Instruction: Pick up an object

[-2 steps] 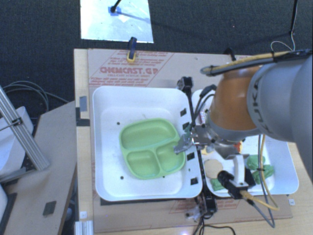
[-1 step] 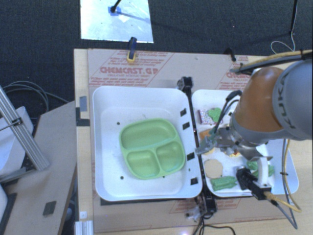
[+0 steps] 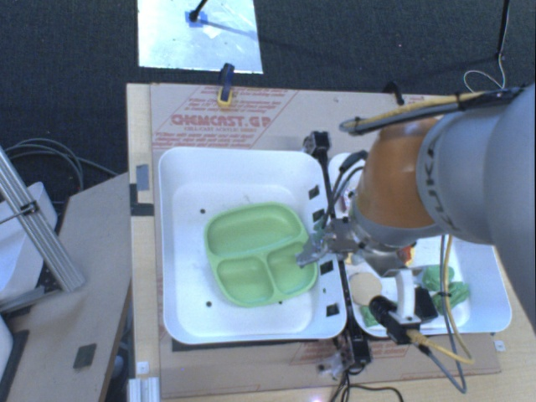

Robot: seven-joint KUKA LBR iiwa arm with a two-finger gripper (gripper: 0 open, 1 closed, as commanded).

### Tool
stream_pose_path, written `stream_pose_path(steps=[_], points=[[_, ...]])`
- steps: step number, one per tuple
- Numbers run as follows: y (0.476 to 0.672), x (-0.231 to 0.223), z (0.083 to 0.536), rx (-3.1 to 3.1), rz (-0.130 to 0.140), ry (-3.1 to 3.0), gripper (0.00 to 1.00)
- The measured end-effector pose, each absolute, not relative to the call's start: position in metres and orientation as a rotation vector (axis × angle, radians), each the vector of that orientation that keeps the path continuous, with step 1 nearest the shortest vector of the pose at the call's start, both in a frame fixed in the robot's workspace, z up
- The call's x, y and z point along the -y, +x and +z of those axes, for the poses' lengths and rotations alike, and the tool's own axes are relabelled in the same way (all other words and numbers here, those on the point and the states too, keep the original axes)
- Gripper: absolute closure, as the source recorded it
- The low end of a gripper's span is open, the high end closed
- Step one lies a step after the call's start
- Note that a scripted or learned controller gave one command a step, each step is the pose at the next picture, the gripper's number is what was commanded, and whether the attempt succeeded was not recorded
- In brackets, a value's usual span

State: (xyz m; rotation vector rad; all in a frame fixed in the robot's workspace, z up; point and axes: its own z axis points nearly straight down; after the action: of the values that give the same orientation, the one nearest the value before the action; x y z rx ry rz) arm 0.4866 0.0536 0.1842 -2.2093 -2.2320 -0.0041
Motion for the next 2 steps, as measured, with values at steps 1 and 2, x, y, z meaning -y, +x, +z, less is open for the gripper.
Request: stream_pose_path(steps=[1,2], points=[[0.487,0.017,0.184,2.218,-0.002,-2.227,0.00],[0.489,-0.048,0.339,2.242,-0.028,-2.215,0.00]])
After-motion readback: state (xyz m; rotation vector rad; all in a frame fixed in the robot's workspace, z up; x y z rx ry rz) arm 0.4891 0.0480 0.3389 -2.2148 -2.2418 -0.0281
